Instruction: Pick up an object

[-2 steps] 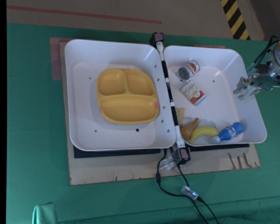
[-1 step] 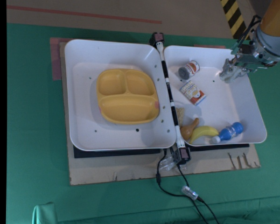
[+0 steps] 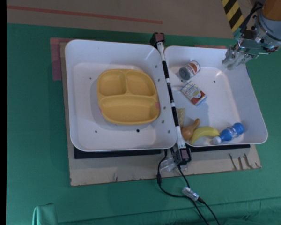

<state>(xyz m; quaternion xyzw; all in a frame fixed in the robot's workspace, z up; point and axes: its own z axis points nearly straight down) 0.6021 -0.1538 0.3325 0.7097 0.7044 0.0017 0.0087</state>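
Hanging over the far right corner of the right bin [image 3: 253, 102], the pincer [image 3: 234, 60] pointed down at the bin's rim, and I could not tell its state because that part was too small and dark. Nothing was seen in it, so I judge the pick was not yet made. Things to pick lay in the right bin: a small can [image 3: 190, 70] on its side at the far left part, a little carton [image 3: 193, 93] just near of it, and along the near edge a pear-like brown fruit [image 3: 190, 129], a banana [image 3: 205, 133] touching it, and a blue bottle [image 3: 230, 132] lying beside the banana. These three were crowded in the near corner, probably because the bin floor slopes to its walls and round things roll there. The left bin [image 3: 79, 125] carried a yellow divided plate [image 3: 127, 96] lying flat in the middle. Both bins rested on cardboard [image 3: 112, 175] over the green tabletop [image 3: 33, 149]. The can and carton were closest to the pincer and stood apart, so they seemed easier targets.
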